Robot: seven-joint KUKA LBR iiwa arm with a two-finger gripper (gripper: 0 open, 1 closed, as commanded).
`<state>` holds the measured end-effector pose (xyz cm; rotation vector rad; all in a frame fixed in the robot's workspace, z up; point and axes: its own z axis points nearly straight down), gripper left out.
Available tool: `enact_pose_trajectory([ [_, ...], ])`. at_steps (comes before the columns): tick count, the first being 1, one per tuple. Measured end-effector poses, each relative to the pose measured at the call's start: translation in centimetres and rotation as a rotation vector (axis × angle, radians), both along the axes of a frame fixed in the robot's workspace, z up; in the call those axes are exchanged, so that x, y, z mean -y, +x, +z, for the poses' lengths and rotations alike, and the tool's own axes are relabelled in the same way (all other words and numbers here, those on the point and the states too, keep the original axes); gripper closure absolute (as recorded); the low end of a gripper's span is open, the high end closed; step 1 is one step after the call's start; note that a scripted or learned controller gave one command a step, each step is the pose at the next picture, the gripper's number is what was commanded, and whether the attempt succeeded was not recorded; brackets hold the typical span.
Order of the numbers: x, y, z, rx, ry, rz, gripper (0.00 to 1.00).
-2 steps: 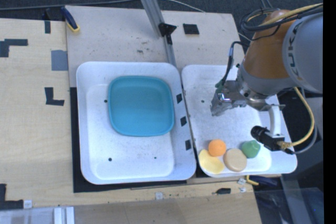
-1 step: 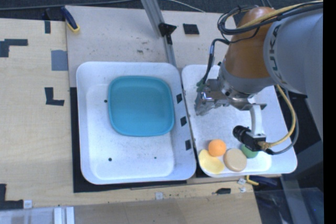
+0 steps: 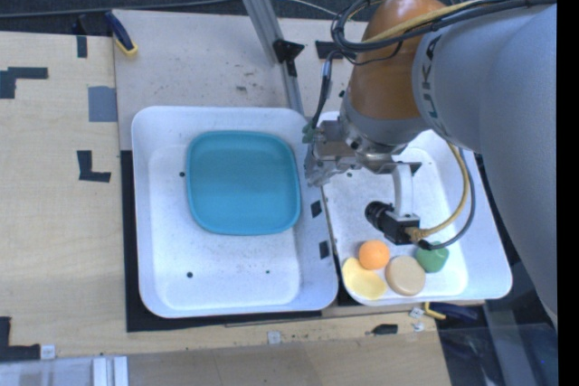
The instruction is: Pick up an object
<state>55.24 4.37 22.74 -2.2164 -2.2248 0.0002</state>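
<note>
1. Grey metal, the hand [image 3: 322, 162] hangs at the left edge of the right bin [image 3: 486, 283], just beside the rim it shares with the left bin [image 3: 145, 133]. Nothing shows in its grasp. Whether it is released or clenched I cannot tell.
2. At about 5 o'clock from the hand, near but apart, a small cluster sits in the right bin's near corner. It holds an orange ball [image 3: 373, 255], a flat yellow piece [image 3: 360, 282] touching the ball at its 7 o'clock, a tan lump [image 3: 406, 277] at the ball's 4 o'clock, and a green piece [image 3: 434, 258] at its 3 o'clock.
3. The ball looks the likeliest thing to pick. I judge it light, smooth and firm enough to squeeze. Being round, it may roll or squirt out of an off-centre pinch.
4. The best hold is probably from above, across its widest middle. The 9-to-3 line seems least crowded, though the tan lump leaves little room.
5. At the hand's 9 o'clock, a blue plate [image 3: 242, 182] lies flat in the left bin. It is wide, low and probably slick, so a poor choice.
6. Both bins rest on the pale wooden table [image 3: 54, 194].
</note>
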Motion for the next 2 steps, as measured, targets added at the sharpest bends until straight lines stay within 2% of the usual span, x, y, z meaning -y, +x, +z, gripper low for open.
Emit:
enact_pose_trajectory([
  [1,-5.44,0.22,-0.96,-0.001,0.0,0.001,1.0],
  [2,-5.19,0.26,-0.91,0.0,-0.001,-0.003,0.0],
])
